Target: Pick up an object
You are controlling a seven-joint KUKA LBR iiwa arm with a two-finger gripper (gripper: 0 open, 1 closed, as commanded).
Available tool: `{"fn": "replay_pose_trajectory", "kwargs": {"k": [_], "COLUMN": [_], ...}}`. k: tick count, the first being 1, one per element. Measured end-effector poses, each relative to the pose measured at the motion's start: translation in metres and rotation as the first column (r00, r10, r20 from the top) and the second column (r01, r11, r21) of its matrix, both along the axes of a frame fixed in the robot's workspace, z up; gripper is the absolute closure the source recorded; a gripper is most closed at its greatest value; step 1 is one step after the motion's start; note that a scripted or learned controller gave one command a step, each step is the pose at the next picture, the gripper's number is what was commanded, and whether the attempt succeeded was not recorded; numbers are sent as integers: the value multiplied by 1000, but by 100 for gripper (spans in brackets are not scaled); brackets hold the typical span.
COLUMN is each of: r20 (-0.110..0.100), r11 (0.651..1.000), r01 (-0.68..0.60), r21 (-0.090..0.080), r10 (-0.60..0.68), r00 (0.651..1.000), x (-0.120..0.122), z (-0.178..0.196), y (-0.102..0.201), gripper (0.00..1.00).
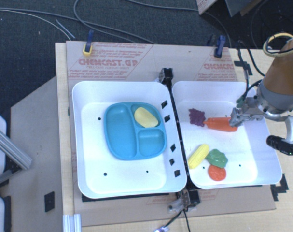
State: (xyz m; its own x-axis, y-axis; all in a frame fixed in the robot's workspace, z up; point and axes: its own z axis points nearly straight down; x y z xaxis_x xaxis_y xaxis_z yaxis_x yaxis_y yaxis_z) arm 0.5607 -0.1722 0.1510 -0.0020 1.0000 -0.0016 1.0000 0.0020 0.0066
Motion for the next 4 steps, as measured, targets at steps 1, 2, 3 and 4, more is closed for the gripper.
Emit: {"fn": "replay_pose_trajectory", "kwargs": {"k": [1, 2, 3, 4], "r20": [0, 0, -8, -9], "r11": [1000, 1000, 1000, 1000], "r01": [0, 0, -3, -3], "r21": [0, 0, 5, 5], "r10": [0, 0, 3, 3], "r00": [1000, 1000, 1000, 1000], "x": [1, 2, -11, -14], "z": [44, 88, 96, 84], "y": [0, 0, 49, 101], "gripper": [100, 100, 100, 100]}}
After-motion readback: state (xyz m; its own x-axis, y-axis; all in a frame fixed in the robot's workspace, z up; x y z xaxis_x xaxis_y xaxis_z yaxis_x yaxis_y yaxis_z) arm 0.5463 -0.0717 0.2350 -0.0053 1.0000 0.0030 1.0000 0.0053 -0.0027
